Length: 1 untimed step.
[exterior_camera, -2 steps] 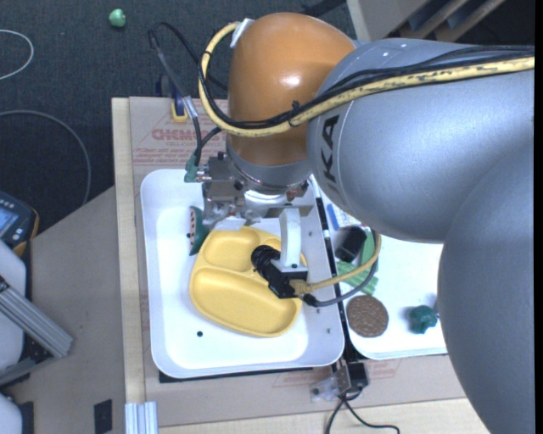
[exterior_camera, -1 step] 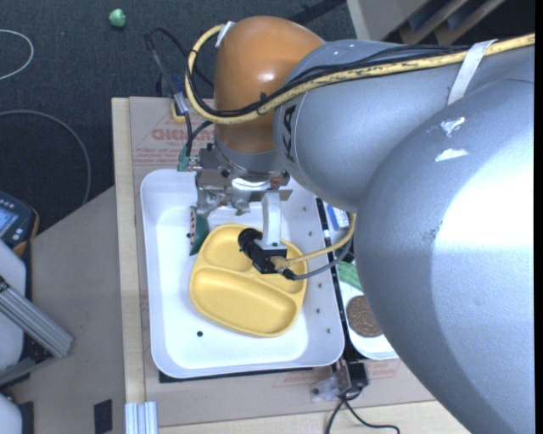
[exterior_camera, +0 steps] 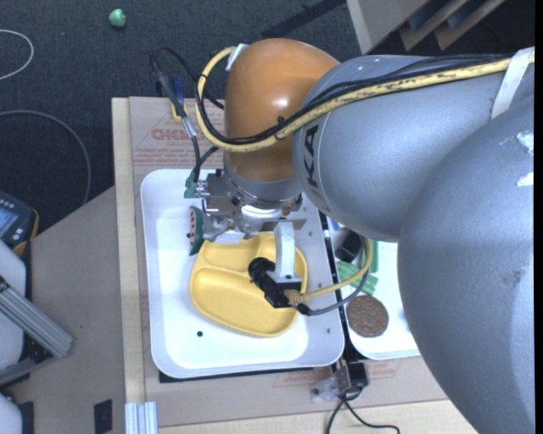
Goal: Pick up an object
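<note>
Floor: dark grey carpet (exterior_camera: 68, 76), behind & left of end effector (exterior_camera: 242, 222).
Ball: small green ball (exterior_camera: 117, 16) on carpet, far back-left of end effector.
Cable: thin white cable (exterior_camera: 31, 52) looping on carpet, well left.
Tabletop: pale tabletop (exterior_camera: 85, 254) left of end effector; brown cardboard sheet (exterior_camera: 136, 136) w/ red print on it.
Left edge: black device (exterior_camera: 13, 222) w/ yellow trim; metal profile bar (exterior_camera: 34, 318) nearer cam.
Back-right: pale boards (exterior_camera: 399, 21), exact type unclear.
Light: bright, even, no hard shadows.

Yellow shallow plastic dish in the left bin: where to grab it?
Probably the raised rim of the yellow shallow plastic dish, at its left edge, from above, jaws straddling the wall: it lies flat and looks too wide to span.
</note>
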Tool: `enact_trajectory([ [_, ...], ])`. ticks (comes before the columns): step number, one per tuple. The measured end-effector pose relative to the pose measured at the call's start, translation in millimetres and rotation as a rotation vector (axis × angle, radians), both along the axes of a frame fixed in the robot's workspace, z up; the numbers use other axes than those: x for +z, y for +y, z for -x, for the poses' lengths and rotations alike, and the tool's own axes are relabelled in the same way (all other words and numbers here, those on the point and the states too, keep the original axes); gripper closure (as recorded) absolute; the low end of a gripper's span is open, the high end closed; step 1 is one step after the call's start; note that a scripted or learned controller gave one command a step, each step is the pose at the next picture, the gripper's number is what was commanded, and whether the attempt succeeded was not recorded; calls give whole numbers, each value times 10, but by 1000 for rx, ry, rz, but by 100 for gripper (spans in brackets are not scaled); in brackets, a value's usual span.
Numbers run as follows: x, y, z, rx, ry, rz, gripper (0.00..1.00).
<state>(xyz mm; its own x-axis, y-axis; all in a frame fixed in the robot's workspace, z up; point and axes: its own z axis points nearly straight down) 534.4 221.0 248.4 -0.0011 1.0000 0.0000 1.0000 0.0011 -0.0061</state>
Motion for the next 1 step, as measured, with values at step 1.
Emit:
enact_trajectory([
  [1,-984,20,-551,-3,4,4,100],
])
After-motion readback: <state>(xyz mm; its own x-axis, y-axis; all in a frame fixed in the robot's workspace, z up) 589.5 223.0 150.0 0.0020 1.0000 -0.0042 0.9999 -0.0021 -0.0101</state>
